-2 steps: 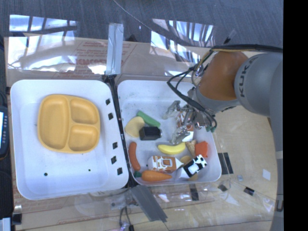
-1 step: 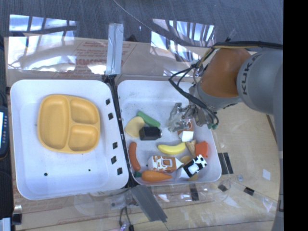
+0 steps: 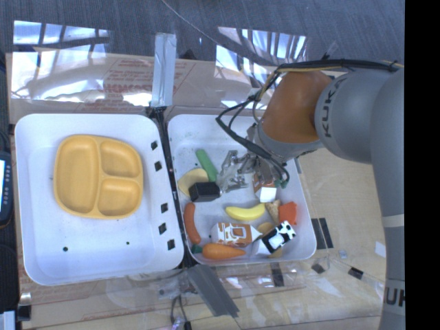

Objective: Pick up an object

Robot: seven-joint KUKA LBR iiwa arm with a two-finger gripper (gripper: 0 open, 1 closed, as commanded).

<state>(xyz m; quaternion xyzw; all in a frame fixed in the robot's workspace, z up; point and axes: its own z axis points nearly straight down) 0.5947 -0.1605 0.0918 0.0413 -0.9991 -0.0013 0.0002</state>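
My gripper (image 3: pixel 234 174) hangs low inside the right bin (image 3: pixel 180 133), in its middle, metal fingers pointing down toward the bin floor. Nothing can be seen between them. Whether they are spread or closed I cannot tell from this slanted view, because the finger metal merges with the white floor.

Candidate objects, in order of nearness:

1. Black block (image 3: pixel 204 191): just beside the fingertips, down and to the view's left, lying against a yellow piece (image 3: pixel 190 179).
2. Green pepper (image 3: pixel 205 165): just left of the gripper, its long axis running from upper left to lower right.
3. Banana (image 3: pixel 246 213): below the gripper, long axis roughly horizontal in the view.

Farther out, along the bin's near wall, lie a sausage (image 3: pixel 192 223), a carrot (image 3: pixel 223 251), an orange-and-white carton (image 3: pixel 233 233) and a black-and-white cow toy (image 3: pixel 279 238).

The left bin (image 3: pixel 41 239) holds a yellow divided plate (image 3: pixel 98 176).

Judgement: the coming move depends on a short offset toward the view's lower left, to centre on the black block.
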